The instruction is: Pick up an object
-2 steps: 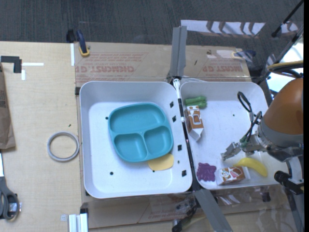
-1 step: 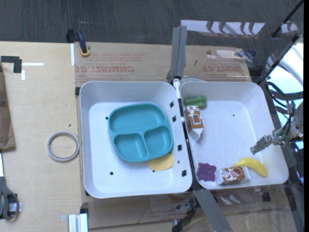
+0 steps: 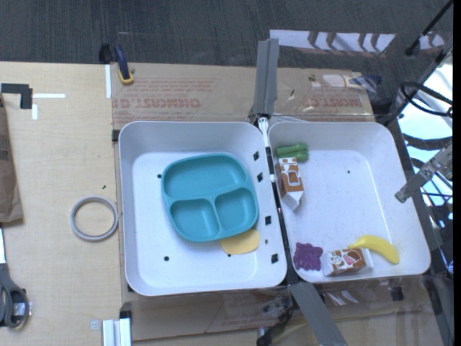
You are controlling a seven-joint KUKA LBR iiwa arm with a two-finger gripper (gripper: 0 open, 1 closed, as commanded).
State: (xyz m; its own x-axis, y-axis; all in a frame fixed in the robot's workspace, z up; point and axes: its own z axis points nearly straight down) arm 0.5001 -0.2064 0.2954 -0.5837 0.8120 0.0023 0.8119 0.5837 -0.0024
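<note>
The left bin (image 3: 137,193) holds a teal divided plate (image 3: 210,197), and a flat yellow piece (image 3: 243,244) pokes out from under its near edge. In the right bin (image 3: 374,164), a green toy vegetable (image 3: 292,151) lies at the far left corner. Just below it is a brown and white carton (image 3: 290,182). Along the near wall sit a purple bunch of grapes (image 3: 308,256), a small brown and white carton (image 3: 348,261) and a yellow banana (image 3: 378,249), close together.
On the bench left of the bins lie a ring of tape (image 3: 94,218), scissors (image 3: 11,305) and a brown bag (image 3: 7,171). Cardboard (image 3: 180,96) lies behind the bins. A grey metal bracket (image 3: 421,179) and cables crowd the right bin's right edge.
</note>
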